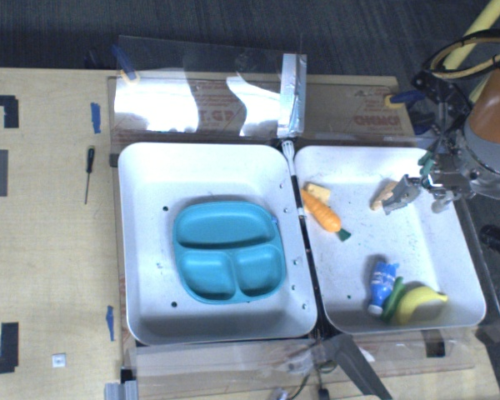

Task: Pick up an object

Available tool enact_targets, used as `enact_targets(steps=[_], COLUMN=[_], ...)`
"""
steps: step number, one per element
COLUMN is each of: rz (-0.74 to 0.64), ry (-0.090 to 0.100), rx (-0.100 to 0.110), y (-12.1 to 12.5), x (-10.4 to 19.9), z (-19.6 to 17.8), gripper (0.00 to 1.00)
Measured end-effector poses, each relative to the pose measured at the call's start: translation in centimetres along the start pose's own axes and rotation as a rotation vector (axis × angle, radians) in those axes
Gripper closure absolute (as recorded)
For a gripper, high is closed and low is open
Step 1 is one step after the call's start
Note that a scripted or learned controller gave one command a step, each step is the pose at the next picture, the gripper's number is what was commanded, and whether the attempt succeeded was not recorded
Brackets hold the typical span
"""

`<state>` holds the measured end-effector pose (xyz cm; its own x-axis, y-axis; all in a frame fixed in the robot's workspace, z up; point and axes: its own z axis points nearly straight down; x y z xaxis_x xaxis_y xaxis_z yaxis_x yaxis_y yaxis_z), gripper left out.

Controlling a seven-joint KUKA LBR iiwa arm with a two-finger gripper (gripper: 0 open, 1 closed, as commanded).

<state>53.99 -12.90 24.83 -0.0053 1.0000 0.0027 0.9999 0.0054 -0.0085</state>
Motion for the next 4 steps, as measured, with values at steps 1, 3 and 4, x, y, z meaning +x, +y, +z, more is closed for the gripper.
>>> enact_targets(steps=[1, 3, 4], rz=[0.13, 0.065, 0.207], ry=[0.001, 0.0, 0.0], rx=[0.009, -0.016, -0.012], y=[0.6, -5.4, -3.5], x=[-2.4, 3.1, 10.4], z=[11.7, 15.3, -6.4], gripper=[0.0, 1.0, 1.0])
